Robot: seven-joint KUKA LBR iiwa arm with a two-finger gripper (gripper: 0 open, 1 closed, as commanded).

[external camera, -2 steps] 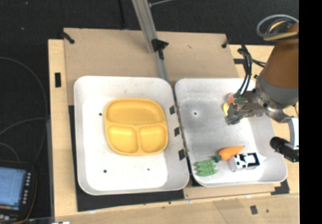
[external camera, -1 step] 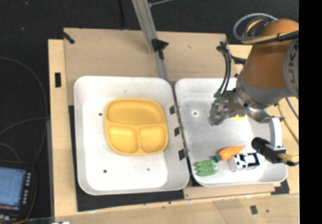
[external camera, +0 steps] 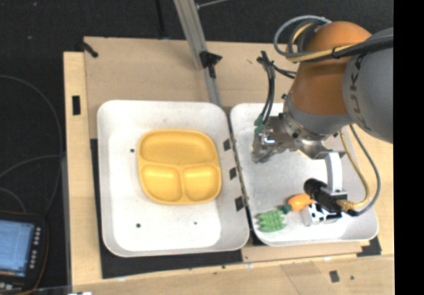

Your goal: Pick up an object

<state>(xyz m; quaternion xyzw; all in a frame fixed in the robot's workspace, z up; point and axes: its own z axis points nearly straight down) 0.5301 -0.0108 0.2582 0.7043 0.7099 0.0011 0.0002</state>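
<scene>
Where the right bin [external camera: 278, 174] narrows, small green leafy toy [external camera: 271, 221], orange piece [external camera: 298, 202].

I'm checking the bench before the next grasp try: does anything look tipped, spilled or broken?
Nothing stands out. The yellow divided tray lies flat in the left bin. The small toys, green, orange and black-and-white, huddle at the right bin's near edge.

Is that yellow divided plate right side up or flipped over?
Right side up: the yellow plate shows three hollow compartments facing the camera, lying flat in the left bin.
</scene>
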